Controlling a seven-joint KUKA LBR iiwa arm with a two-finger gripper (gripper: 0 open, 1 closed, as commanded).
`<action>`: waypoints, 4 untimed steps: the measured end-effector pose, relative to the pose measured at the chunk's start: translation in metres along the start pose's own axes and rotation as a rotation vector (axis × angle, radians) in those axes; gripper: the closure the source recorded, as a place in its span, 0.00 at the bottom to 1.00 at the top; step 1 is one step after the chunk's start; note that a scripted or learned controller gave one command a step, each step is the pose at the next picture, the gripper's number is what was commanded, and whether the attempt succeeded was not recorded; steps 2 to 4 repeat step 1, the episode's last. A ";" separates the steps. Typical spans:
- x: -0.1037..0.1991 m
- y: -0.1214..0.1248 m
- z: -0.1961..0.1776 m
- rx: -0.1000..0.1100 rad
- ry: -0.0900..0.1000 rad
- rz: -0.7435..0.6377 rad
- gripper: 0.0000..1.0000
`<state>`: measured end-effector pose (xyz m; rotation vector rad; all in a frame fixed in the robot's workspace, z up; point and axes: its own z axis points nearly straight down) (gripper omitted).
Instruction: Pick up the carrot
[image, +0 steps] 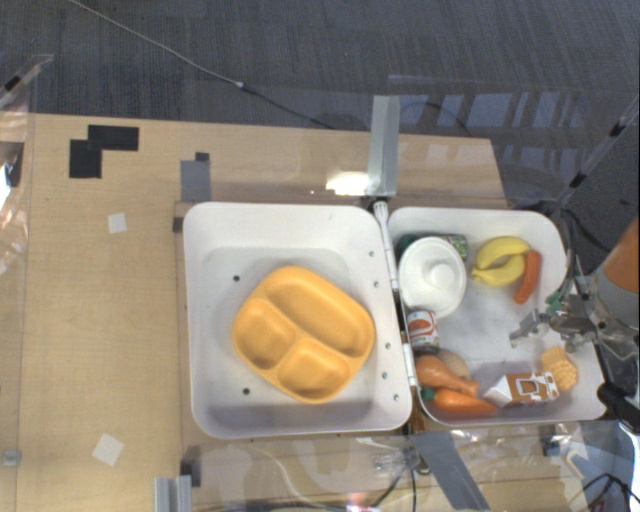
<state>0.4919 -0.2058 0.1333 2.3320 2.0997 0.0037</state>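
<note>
The carrot (463, 403) is orange and lies flat along the front wall of the right bin (548, 228), just in front of a toy chicken drumstick (441, 372). My gripper (548, 322) hangs over the right side of that bin, near its right wall and above bare floor. It is up and to the right of the carrot, well apart from it, and nothing is seen in it.
The right bin also holds a white bowl (433, 273), a banana (500, 259), a red-orange sausage (527, 277), a small can (422, 328), a carton (528, 386) and a corn piece (559, 369). The left bin (215, 330) holds a yellow divided plate (303, 332).
</note>
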 end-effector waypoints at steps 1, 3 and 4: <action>0.008 -0.004 0.004 -0.001 0.001 0.138 0.00; 0.008 -0.004 0.004 -0.001 0.001 0.138 0.00; 0.008 -0.004 0.004 -0.001 0.001 0.138 0.00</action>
